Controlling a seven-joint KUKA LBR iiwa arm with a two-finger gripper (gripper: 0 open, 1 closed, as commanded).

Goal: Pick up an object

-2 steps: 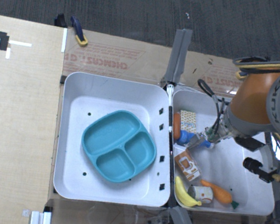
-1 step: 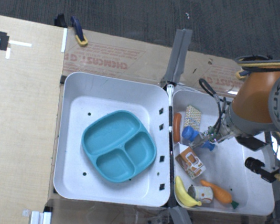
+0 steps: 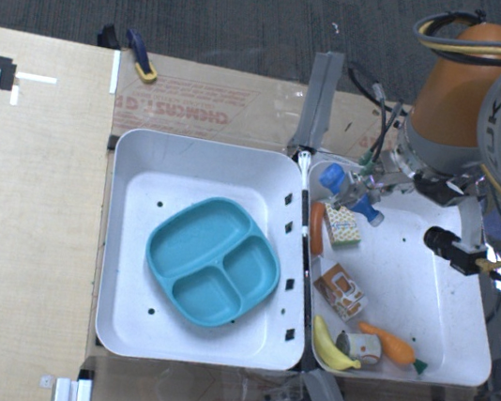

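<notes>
End effector low over the far-left corner of the right bin, among a blue object and a speckled block, presumably to reach a pickable item crowded against the wall. Fingers hidden by wrist and cables (cannot tell if spread or pressed). Blue divided plate alone in the left bin, so out of the way.
</notes>
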